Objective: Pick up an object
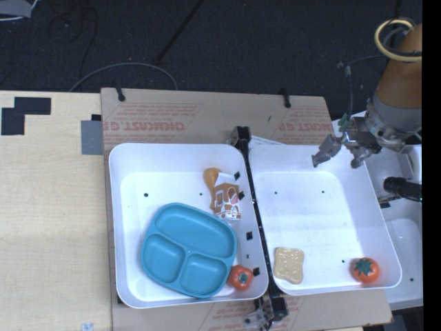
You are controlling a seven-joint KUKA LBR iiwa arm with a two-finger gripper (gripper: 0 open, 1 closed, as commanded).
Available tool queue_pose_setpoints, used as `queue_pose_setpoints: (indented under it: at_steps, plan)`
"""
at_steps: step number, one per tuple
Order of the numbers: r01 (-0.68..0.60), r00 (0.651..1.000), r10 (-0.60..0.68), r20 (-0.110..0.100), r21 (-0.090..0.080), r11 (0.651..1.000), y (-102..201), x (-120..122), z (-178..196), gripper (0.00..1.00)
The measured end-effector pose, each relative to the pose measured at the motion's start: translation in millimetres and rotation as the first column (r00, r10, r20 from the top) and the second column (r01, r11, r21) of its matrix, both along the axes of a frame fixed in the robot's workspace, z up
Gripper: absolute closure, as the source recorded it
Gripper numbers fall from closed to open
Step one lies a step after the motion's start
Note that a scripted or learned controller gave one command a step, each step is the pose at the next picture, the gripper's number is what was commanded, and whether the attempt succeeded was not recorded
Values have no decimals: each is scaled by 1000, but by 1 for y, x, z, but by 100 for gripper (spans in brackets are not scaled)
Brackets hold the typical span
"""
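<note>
**A:** What carries everything?

**B:** A pale wooden bench (48, 205) with a brown cardboard sheet (207, 116) on it, and on that two shallow white plastic bins side by side — the left bin (124, 185) and the right bin (344, 212).

**A:** What lies in the left one?

**B:** A light-blue plastic plate with three compartments (189, 249) fills its lower middle. Above the plate, near the bin's right wall, sits a small brown-and-white printed packet (227, 202), with a tan, rounded toy food piece (211, 178) touching its upper left. A small red toy tomato (240, 278) rests in the lower right corner, just beside the plate.

**A:** And the right bin?

**B:** A flat, cream-coloured toy biscuit (289, 265) lies in its lower left corner. A second red toy tomato with a green top (365, 270) sits in the lower right corner.

**A:** Where is the arm?

**B:** The grey arm with its orange band (403, 74) reaches in from the right. Its two-finger gripper (339, 155) hangs over the right bin's upper right corner — fingers spread apart, nothing between them, well apart from every object.
</note>
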State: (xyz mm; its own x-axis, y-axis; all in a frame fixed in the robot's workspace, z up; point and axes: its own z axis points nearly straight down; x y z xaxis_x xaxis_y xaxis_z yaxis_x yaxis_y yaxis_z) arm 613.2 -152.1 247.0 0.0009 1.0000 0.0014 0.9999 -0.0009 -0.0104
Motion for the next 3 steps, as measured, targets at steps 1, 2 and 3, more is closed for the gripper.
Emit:
queue_pose_setpoints:
  at_steps: [1,2,3]
  plan:
    - [-1,1000,1,10,-2,1000,0,2,5,0]
    - [-2,1000,2,2,0,1000,7,0,-58,0]
    - [1,1000,-1,3,1,1000,16,-5,-117,0]
